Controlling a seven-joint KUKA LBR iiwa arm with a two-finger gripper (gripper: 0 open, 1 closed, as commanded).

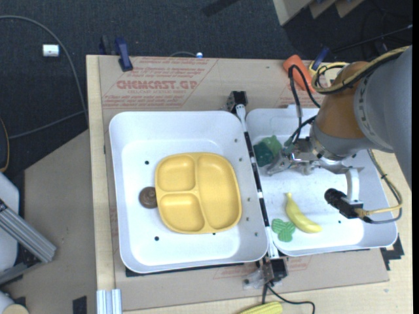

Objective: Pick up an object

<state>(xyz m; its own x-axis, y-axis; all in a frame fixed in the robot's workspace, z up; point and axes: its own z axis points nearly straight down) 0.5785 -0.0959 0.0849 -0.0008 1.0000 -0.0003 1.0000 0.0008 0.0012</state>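
Right now the arm (366,103) reaches in from the right of the frame and hangs low over the right-hand bin (373,234), with the gripper (280,159) down near that bin's upper left corner. Whether it is open or closed I cannot tell. A dark green object (266,152) sits just beside the gripper, against the bin's left wall; nothing visibly sits within the gripper's grasp. Lower in the same bin lie a yellow toy banana (301,216) and, touching its lower end, a small bright green piece (283,229). The left bin (131,136) holds a yellow divided plate (198,192) with a small brown round object (148,197) at its left edge. This looks like the approach stage, aimed at the dark green object. Next, the gripper would need to settle around it and close before lifting; the nearby wall leaves little room.
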